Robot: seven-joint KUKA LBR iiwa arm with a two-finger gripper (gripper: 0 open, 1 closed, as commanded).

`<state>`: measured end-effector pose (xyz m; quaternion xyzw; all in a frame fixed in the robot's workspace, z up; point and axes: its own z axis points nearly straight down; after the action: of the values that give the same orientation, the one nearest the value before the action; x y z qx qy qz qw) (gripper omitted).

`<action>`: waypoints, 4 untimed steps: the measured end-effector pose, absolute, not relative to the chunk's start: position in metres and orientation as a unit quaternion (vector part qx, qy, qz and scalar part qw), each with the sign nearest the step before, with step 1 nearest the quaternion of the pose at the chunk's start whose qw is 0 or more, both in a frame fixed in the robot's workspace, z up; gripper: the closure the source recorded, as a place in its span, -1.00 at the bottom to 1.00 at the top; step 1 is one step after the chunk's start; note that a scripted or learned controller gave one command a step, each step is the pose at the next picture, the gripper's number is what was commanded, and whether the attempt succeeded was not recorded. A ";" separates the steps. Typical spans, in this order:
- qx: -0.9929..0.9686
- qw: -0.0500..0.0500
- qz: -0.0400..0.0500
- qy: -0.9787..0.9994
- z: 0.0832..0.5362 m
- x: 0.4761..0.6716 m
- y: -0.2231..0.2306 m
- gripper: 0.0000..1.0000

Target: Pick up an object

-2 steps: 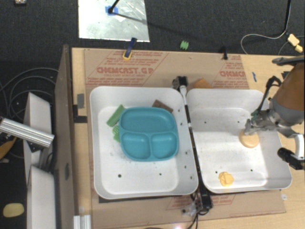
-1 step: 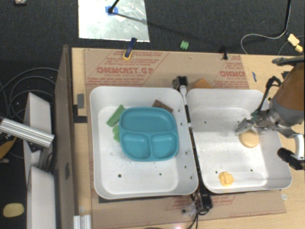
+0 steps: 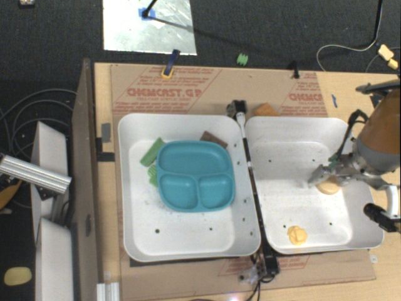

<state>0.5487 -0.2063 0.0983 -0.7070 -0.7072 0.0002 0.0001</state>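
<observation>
My gripper (image 3: 326, 175) is low in the right bin (image 3: 294, 143), near that bin's right side, with the arm coming in from the right edge. A pale tan rounded object (image 3: 328, 187) lies directly beneath it, touching or nearly touching the tip; I cannot see whether it is gripped. A small yellow lump (image 3: 297, 234) rests near the front wall of the same bin, apart from the gripper.
The left bin (image 3: 135, 187) holds a blue divided plate (image 3: 195, 175), green pieces (image 3: 151, 152) at the plate's left edge and a brown piece (image 3: 213, 138) behind it. An orange object (image 3: 265, 110) lies on the cardboard behind the bins.
</observation>
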 end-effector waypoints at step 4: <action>-0.707 -0.002 -0.001 -0.708 0.095 0.556 -0.206 1.00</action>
<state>0.5559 -0.2063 0.0952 -0.7066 -0.7076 -0.0013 -0.0017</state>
